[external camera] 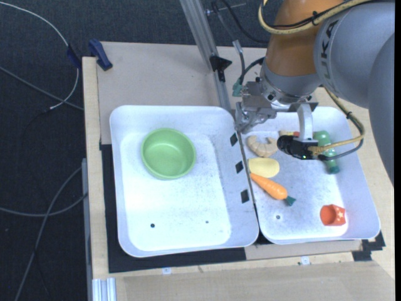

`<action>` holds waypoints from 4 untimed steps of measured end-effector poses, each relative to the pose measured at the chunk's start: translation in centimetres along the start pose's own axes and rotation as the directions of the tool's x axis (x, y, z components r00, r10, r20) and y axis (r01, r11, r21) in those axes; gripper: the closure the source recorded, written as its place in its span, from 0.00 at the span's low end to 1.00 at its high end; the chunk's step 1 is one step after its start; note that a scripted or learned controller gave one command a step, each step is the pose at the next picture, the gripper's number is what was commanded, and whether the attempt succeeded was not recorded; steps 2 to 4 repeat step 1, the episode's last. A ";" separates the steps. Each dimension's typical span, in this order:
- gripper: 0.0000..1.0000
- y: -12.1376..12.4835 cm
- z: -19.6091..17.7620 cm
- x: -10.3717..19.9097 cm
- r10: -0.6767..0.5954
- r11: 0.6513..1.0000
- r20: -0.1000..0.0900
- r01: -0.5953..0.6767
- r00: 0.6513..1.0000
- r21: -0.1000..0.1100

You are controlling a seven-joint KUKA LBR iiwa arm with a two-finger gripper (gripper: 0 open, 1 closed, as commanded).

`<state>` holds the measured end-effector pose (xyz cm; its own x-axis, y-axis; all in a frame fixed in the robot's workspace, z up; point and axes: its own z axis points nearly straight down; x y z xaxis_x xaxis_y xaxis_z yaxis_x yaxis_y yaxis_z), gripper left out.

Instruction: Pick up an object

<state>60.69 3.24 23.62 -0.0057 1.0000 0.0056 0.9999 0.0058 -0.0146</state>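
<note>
gripper (254, 119) hangs over right bin (360, 187) far-left corner, just behind ginger root (261, 146); can't tell jaw state

Left bin (175, 231) open beside bowl (168, 153); right bin (301, 231) seemingly crowded

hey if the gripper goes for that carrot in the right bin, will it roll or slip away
Probably somewhat. The carrot is tapered and rounded, so a nudge would likely swing it in an arc rather than roll it straight. Its smooth, toy-like surface may slip between fingers pinching the thin end. It lies close beside the yellow piece, which could get bumped.
</note>
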 end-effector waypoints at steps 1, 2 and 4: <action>1.00 -2.5 -0.3 4.5 0.001 1.000 0.001 -0.001 1.000 0.000; 1.00 -2.5 -0.3 4.5 0.001 1.000 0.001 -0.001 1.000 0.000; 1.00 -2.5 -0.3 4.5 0.001 1.000 0.001 -0.001 1.000 0.000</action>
